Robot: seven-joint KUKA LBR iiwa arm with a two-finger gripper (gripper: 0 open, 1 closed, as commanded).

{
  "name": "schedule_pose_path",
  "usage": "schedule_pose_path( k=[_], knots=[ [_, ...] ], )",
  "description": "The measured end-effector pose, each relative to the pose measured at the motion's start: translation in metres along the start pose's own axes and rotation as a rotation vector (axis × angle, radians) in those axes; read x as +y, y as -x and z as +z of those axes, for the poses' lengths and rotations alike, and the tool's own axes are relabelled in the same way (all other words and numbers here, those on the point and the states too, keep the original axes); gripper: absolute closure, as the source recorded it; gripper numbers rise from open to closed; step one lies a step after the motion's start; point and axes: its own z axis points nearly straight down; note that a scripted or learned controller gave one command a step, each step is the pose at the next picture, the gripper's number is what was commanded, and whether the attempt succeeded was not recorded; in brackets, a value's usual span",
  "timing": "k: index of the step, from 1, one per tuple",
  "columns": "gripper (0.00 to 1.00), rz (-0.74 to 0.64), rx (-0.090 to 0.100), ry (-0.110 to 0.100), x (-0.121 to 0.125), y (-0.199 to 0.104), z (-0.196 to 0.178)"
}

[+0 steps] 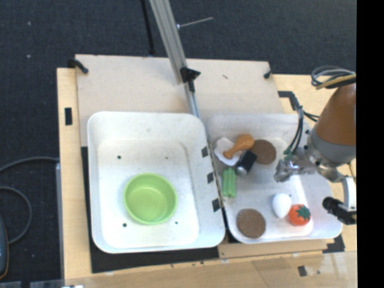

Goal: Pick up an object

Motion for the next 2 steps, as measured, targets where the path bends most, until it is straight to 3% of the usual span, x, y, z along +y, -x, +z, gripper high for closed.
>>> schedule_pose_path(
  k=[2],
  knots=[
    [1.00, -0.009, -0.001, 0.006, 0.004, 0.001, -0.110]
  ],
)
